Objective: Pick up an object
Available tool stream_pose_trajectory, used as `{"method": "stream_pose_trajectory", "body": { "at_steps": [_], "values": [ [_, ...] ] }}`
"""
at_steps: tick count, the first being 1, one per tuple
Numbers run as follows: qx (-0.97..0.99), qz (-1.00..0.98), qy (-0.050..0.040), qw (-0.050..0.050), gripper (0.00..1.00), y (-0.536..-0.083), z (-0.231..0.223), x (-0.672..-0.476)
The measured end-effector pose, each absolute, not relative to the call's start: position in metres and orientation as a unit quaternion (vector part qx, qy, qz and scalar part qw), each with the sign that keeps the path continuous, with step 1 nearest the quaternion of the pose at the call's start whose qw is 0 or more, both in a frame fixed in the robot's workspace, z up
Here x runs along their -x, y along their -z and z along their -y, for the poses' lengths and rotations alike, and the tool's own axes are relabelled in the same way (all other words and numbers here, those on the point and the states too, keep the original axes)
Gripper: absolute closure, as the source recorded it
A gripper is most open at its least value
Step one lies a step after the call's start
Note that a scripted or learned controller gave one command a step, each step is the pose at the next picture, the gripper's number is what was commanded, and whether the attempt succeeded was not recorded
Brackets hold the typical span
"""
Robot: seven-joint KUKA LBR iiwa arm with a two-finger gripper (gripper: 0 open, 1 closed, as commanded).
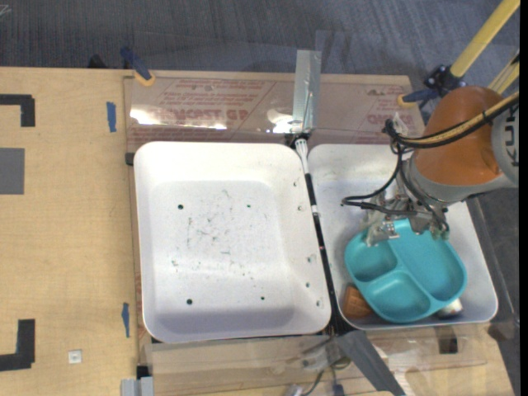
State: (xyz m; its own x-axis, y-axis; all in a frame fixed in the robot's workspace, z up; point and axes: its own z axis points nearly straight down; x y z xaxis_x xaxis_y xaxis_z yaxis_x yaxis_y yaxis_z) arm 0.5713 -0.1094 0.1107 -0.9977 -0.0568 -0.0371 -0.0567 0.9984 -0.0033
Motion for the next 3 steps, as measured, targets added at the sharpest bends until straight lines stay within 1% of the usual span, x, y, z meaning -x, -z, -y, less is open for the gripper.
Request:
{"method": "stream_pose_trajectory", "body": {
  "at_steps": [1, 2, 3],
  "values": [
    [-0.114, -0.993, 0.0013, 0.006, 1.00, -0.188, 0.046, -0.574],
    [-0.129, -0.991, -0.0048, 0.034, 1.00, -0.198, -0.007, -0.496],
    [0.158, -0.987, 0.0005, 0.015, 1.00, -0.237, -0.031, -0.487]
  ]
}}
